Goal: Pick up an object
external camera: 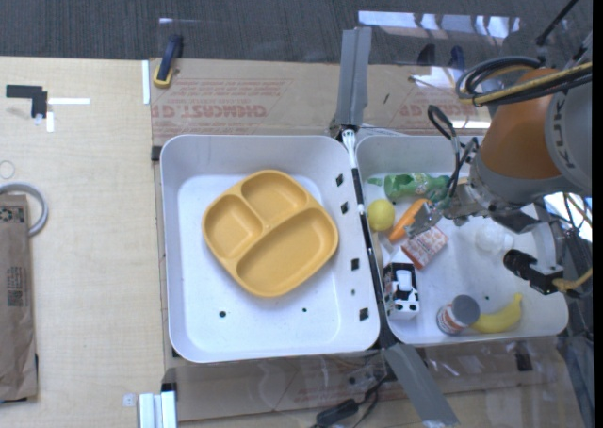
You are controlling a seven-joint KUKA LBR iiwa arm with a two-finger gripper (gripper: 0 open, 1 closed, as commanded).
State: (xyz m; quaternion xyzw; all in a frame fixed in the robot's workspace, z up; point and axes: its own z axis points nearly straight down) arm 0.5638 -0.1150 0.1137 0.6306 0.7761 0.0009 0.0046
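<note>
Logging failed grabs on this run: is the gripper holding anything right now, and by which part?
It cannot be told. The gripper is low in the right bin, among the carrot and snack packet, but its tips are too cluttered to read.

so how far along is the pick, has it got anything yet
Nothing looks lifted yet. The gripper is down in the right bin, among the carrot, lemon and snack packet; whether it has gripped one is unclear. Gripping and raising an object is left. The yellow plate sits in the left bin.
</note>
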